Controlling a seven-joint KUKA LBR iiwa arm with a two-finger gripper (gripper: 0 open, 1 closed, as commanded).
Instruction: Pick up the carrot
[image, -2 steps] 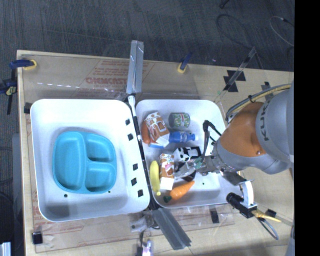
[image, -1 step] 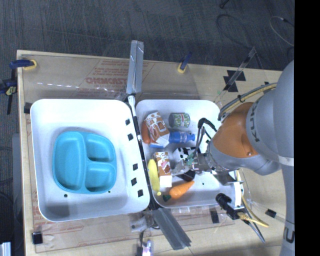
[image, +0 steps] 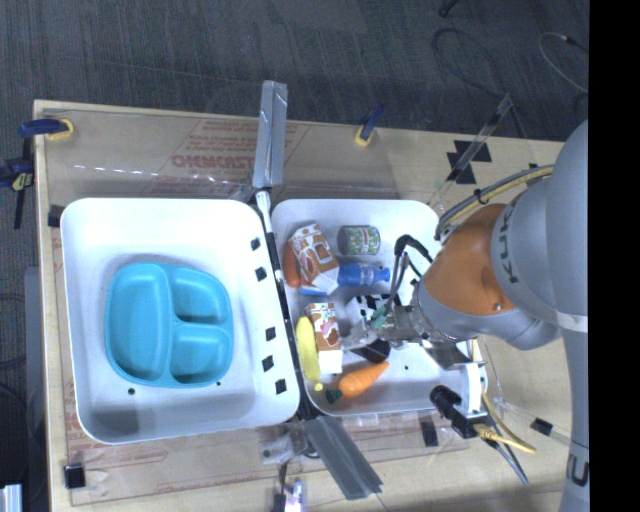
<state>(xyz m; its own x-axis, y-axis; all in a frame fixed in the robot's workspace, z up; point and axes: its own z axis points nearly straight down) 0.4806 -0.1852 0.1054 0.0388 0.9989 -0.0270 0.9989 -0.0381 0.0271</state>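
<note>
Near edge of the bench (image: 200, 465): a grey metal bar (image: 340, 462) runs slantwise out from the gap between the two bins, with small black clamps along the edge.

Right bin (image: 455, 395), near wall: the carrot (image: 362, 378) lies on its side on the bin floor, thick end toward the arm, narrow end pointing toward the divider. Touching its narrow end sits a small green item (image: 332, 396). Just beside it, along the bin's left wall, a yellow banana-like piece (image: 308, 350) stands lengthwise.

Just above the carrot: the gripper (image: 378, 345) is down among the clutter, dark parts close over the carrot's thick end. Cannot tell how far the end effector is spread, nor whether it has hold of anything; the wrist and the jumble of items mask it. The carrot appears to rest on the floor, not lifted.

Mid bin: a small printed carton (image: 323, 325) next to the banana piece; a blue bottle (image: 362, 275) lying flat; a black-and-white patterned item (image: 372, 300) partly under the wrist.

Far part of the bin: a larger orange-and-white carton (image: 310, 252) and a grey-green can (image: 358, 240) on its side.

Arm (image: 520, 270): grey, orange band over the wrist, entering from the right.

Left bin (image: 80, 300): a blue divided tray (image: 170, 322), well apart from the carrot.
</note>
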